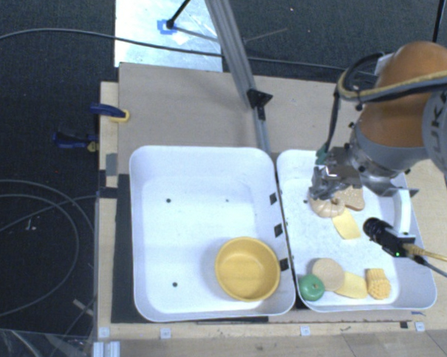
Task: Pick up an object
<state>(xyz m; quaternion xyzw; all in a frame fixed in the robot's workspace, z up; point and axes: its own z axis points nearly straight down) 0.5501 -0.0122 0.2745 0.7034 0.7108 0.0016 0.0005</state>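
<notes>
Pastry [333, 205] sits in the upper part of the right bin [426, 290], a tan lump, and the gripper [323, 187] is down right on top of it, touching or nearly so. Can't tell whether that pincer is released or clenched, the angle just doesn't show it. Yellow wedge [347, 225] lies just beside the pastry, toward the front. Along the front edge: green ball [311, 287], beige disc [327, 272], another yellow slice [353, 286], and a corn piece [378, 283], all bunched close. Left bin [172, 172] has a yellow bowl [247, 267] in its front right corner, upright.
</notes>
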